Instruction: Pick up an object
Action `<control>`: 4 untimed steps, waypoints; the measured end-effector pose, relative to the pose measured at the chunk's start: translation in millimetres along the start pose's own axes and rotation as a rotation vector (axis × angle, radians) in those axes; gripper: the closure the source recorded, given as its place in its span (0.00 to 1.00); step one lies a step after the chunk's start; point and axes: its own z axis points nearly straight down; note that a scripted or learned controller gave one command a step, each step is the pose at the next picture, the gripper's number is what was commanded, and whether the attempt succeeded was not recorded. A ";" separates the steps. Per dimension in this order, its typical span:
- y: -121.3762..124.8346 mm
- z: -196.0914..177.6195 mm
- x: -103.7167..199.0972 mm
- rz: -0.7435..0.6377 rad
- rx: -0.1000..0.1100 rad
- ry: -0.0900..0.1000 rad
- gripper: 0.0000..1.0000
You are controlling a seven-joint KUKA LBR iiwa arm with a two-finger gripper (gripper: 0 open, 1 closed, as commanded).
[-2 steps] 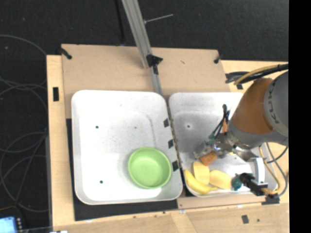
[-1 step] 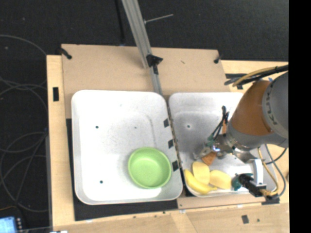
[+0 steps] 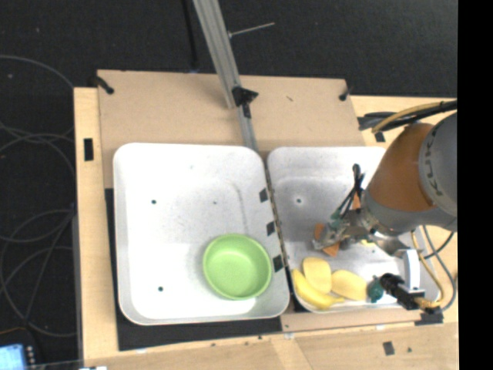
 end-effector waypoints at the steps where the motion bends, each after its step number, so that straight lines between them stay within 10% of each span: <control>1: 5.7 -63.6 -2.4 -0.009 -0.005 -0.002 1.00; 2: 8.1 -109.6 -2.9 -0.009 -0.004 -0.002 1.00; 4: 28.2 -128.2 92.6 -0.014 0.001 0.001 1.00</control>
